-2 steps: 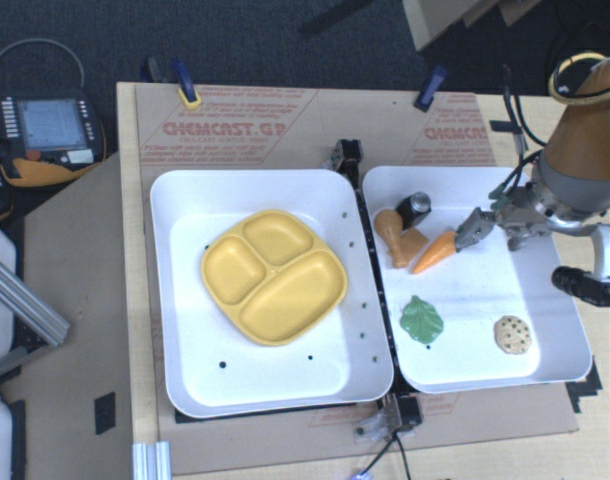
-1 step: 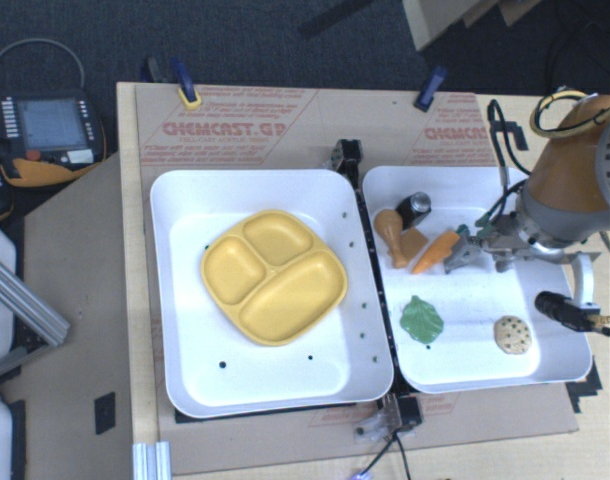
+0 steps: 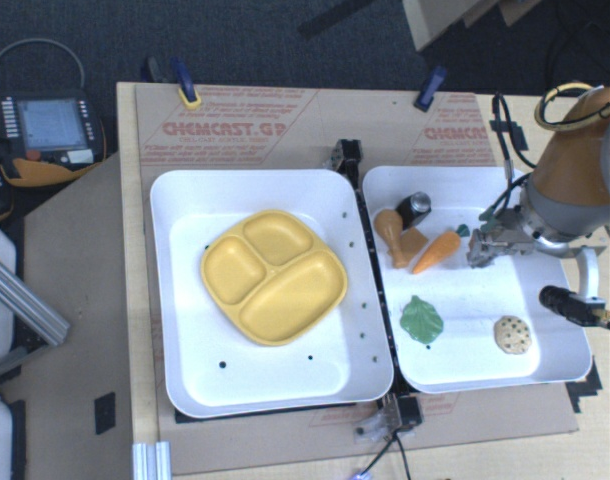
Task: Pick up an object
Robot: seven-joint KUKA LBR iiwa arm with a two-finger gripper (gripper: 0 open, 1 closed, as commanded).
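The gripper [image 3: 482, 248] is hovering over the right bin [image 3: 565, 368], reaching in from the right edge of the bench. Whether it is open or closed cannot be told from this view (the wrist housing is masking the tip), and nothing is visibly held.

The candidate objects are lying as follows, relative to the tool:

- The carrot [image 3: 436, 251] is lying just to the left of the tool tip, tilted, with its green stub end pointing toward the tool.
- The tan pear-shaped piece [image 3: 390, 232] is lying beyond the carrot, touching or nearly touching it.
- The dark cylindrical object [image 3: 415, 207] is sitting up and to the left, near the bin's far wall.
- The green leafy piece [image 3: 422, 320] is lying below and to the left, well apart.
- The cookie [image 3: 512, 334] is lying below the tool, slightly right.

The yellow divided plate [image 3: 275, 275] is occupying the left bin [image 3: 185, 368], well apart from the tool.

Handling judgement: the carrot appears to be a light, rigid toy with a smooth, tapering surface, so it is probably prone to slipping toward its narrow end. Closing across the thick middle, perpendicular to its long axis, looks most secure. Its neighbour is crowding one side, so finger clearance there is looking limited.
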